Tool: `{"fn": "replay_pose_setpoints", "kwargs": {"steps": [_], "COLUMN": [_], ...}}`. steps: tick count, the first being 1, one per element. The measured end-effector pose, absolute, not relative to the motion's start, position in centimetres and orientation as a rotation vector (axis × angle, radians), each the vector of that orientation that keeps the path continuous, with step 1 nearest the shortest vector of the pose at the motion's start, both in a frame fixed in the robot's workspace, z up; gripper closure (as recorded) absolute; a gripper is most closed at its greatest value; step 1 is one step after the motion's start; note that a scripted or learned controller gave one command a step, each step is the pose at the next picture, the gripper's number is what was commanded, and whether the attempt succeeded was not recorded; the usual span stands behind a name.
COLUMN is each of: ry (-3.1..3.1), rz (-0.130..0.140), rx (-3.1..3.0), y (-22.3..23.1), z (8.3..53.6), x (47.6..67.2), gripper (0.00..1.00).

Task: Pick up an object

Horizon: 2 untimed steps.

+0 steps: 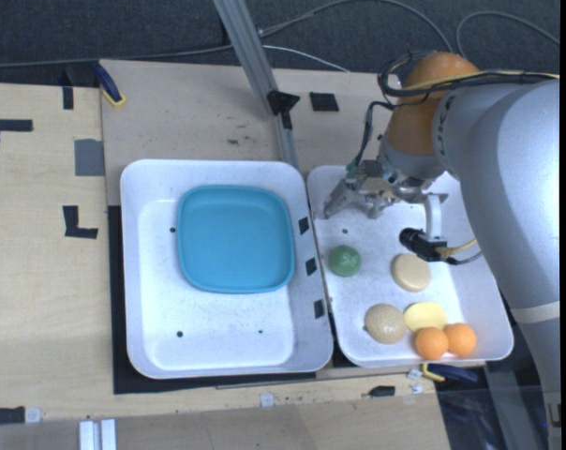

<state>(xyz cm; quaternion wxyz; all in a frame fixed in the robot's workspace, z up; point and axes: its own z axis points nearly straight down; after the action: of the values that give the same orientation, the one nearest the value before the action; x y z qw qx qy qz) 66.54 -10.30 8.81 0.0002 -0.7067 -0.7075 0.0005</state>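
Note:
My gripper [351, 208] hangs over the far left part of the right bin [353, 350], open, with nothing between its fingers. A green ball [344, 260] lies just in front of it, apart from the fingertips. Further right in the same bin rests a pale beige round piece [411, 272]. Near the bin's front sit a tan speckled ball [385, 322], a yellow piece [424, 314] and two orange balls [431, 342] [461, 338], crowded together.
A blue square plate [235, 238] lies in the left bin [152, 345]. A slanted metal pole [264, 73] rises behind the bins. The arm's grey body [508, 186] covers the right bin's far right side.

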Motion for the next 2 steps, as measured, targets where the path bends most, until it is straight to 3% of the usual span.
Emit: {"fn": "replay_pose_setpoints", "kwargs": {"steps": [1, 2], "ry": [-2.223, -2.224], "rz": [0.000, -0.003], "rx": [-2.220, -2.223], "y": [-10.3, -11.0], "z": [9.9, 14.7], "x": [66.6, 66.1], "gripper": [1.00, 1.00]}}
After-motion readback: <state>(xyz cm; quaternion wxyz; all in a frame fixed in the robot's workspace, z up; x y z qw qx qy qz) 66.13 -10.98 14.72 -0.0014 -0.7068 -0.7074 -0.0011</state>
